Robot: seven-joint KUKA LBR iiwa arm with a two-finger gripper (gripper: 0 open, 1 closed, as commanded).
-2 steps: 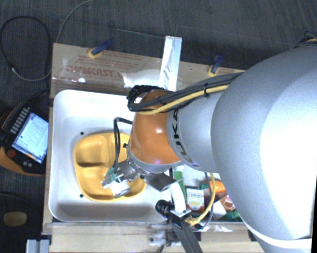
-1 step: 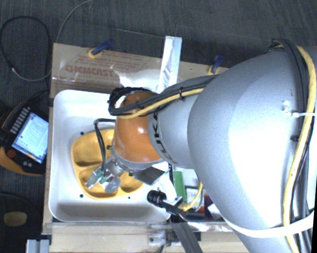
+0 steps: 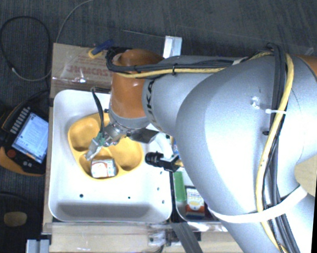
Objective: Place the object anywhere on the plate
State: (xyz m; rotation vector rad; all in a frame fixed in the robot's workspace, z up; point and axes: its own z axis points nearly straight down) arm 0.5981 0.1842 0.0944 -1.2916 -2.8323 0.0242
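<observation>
Object (image 3: 103,169) small, white-orange, lying on yellow plate (image 3: 83,130); claw (image 3: 96,149) state unclear.

plate (image 3: 83,133) in left bin (image 3: 64,192) | object (image 3: 103,169) on plate | right bin (image 3: 180,208) beside

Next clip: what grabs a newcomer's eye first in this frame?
The huge grey arm fills the right side, its orange band over the left bin. Below it, the claw hangs over a yellow plate, just above a small white and orange object lying on the plate.
</observation>
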